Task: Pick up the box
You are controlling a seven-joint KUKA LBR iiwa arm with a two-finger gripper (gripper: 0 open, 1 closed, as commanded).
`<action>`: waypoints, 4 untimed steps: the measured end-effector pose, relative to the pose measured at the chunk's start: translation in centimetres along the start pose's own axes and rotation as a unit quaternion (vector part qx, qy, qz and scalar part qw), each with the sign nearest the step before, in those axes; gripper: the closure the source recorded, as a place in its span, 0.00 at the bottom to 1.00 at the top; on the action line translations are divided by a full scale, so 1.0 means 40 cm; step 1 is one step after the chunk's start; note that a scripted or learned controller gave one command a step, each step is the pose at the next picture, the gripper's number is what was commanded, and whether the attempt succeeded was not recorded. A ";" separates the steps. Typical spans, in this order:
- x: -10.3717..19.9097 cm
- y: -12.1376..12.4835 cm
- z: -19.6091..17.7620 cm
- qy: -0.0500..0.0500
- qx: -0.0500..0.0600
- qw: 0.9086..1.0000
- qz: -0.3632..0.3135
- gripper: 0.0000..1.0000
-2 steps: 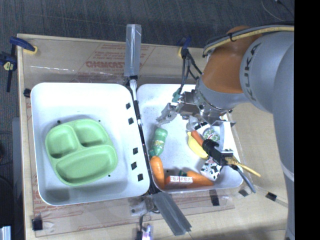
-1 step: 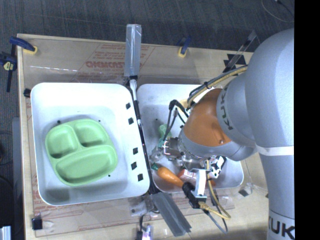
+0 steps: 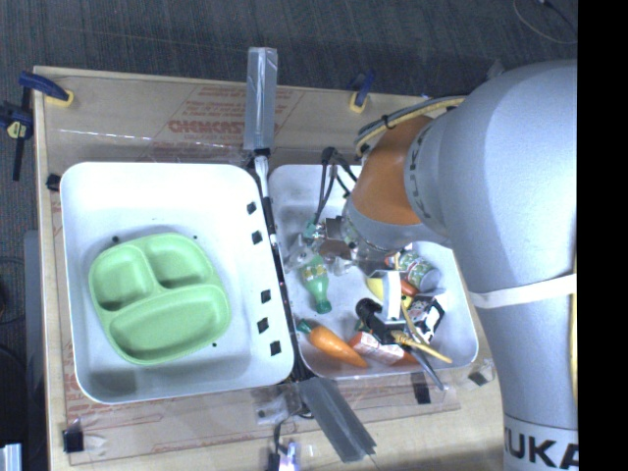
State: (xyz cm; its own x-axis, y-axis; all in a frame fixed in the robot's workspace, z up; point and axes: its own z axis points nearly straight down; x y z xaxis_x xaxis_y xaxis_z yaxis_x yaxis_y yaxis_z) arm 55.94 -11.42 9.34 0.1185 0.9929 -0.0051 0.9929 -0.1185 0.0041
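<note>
Where the arm [image 3: 432, 180] covers the right bin [image 3: 285, 189], hand grip impossible to tell, box unidentifiable amid clutter.

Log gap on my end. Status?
Gripper low in right bin, fingers hidden. Box not identifiable in clutter. Carrot, green bottle nearby.

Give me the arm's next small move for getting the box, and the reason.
Probably lift the grey arm a little first: it hangs low over the right white bin, covering much of the clutter beside the orange carrot and small green bottle, so I cannot yet pick out a box.
</note>
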 end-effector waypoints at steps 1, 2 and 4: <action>0.000 0.000 0.000 0.000 0.000 1.000 0.000 0.00; 0.018 -0.020 -0.255 0.003 0.003 0.999 -0.036 0.00; -0.106 0.132 0.005 0.003 0.003 0.999 0.032 0.00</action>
State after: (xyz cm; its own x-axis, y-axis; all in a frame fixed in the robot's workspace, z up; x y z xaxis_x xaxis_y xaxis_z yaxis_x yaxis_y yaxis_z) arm 60.69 -16.27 9.20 0.1809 0.9835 0.0005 0.9835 -0.1809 -0.0020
